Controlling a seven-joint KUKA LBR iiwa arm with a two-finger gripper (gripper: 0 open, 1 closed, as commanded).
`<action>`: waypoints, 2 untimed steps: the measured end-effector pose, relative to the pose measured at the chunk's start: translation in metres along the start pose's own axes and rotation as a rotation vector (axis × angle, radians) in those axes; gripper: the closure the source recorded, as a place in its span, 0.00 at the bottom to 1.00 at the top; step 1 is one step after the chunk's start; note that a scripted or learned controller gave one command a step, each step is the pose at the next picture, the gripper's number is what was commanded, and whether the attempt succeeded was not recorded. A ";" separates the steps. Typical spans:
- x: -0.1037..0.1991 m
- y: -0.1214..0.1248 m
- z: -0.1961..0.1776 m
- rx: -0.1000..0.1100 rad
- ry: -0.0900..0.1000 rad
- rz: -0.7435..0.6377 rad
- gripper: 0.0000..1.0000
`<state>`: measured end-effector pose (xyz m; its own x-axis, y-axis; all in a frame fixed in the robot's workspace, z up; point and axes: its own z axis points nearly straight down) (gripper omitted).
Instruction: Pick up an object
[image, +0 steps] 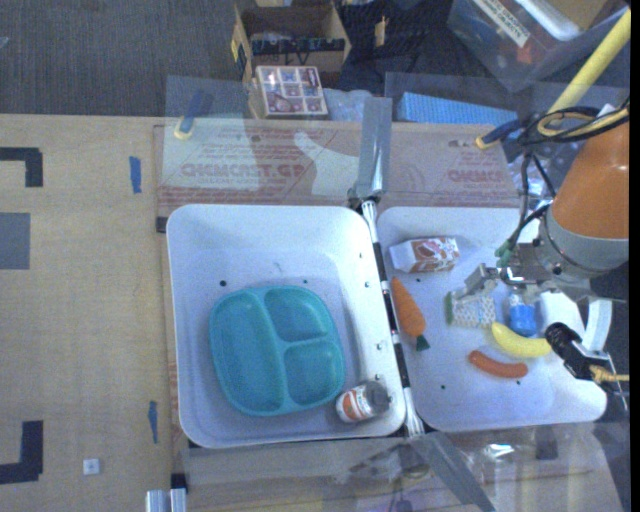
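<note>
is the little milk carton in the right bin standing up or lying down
Lying down. The carton rests on its side on the right bin floor near the back wall, long side flat, its gabled end pointing left.

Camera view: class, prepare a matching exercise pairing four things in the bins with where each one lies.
Things:
1. teal tray
2. small jar
3. carrot
4. banana

Places:
A. right bin, along its left wall
B. left bin, near-right corner
C. right bin, beside the end effector
D. left bin, middle of the floor

Pairs: 1-D, 2-B, 3-A, 4-C. The end effector is over the right bin; the tray and jar are in the left bin.
</note>
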<state>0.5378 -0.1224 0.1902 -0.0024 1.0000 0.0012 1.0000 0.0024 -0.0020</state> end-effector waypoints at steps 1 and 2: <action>-0.046 0.017 0.088 -0.020 0.002 -0.077 0.00; -0.055 0.000 0.094 -0.009 0.010 -0.272 0.00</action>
<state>0.5375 -0.1768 0.0959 -0.2708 0.9626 0.0105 0.9626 0.2708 0.0081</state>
